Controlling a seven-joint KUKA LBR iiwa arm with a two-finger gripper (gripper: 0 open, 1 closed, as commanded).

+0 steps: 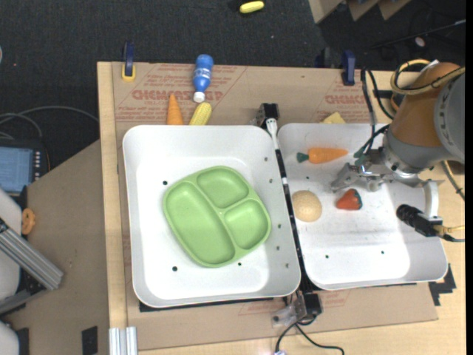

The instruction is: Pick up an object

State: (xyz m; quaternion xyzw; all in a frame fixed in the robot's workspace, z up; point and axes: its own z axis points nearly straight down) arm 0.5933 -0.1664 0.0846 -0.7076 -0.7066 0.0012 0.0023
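In the right bin point(369, 261) lie an orange carrot with a green top point(324, 154), a tan rounded lump point(307, 205) and a small red piece point(349, 200). My gripper point(360, 180) hangs low over the bin's middle. It is just above and touching the upper edge of the red piece, to the right of the tan lump and below the carrot. From this angle the red piece looks to lie on the bin floor, partly tucked under the gripper.
The left bin point(148, 168) holds a green divided plate point(216, 215). Behind it on the bench lie a blue and white bottle point(202, 77), an orange cone point(174, 111) and a yellow piece point(200, 113). A black clip point(269, 114) sits at the bins' shared rim.
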